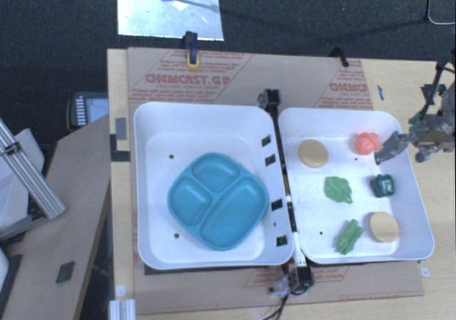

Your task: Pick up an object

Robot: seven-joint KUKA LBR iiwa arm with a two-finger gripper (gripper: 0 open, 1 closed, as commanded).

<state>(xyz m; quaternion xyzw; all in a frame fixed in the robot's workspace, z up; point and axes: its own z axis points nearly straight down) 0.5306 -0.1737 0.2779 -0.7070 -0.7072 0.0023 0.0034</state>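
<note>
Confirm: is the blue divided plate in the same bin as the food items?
No. The blue divided plate lies in the left bin; the food items sit in the right bin.

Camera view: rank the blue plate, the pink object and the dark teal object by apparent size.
1. blue plate, by far the largest.
2. pink object.
3. dark teal object, only slightly smaller than the pink one; close call.

Grey metal gripper (396, 146) with dark slanted finger, boxy grey wrist block behind it, thin dark cables and rods above
</note>
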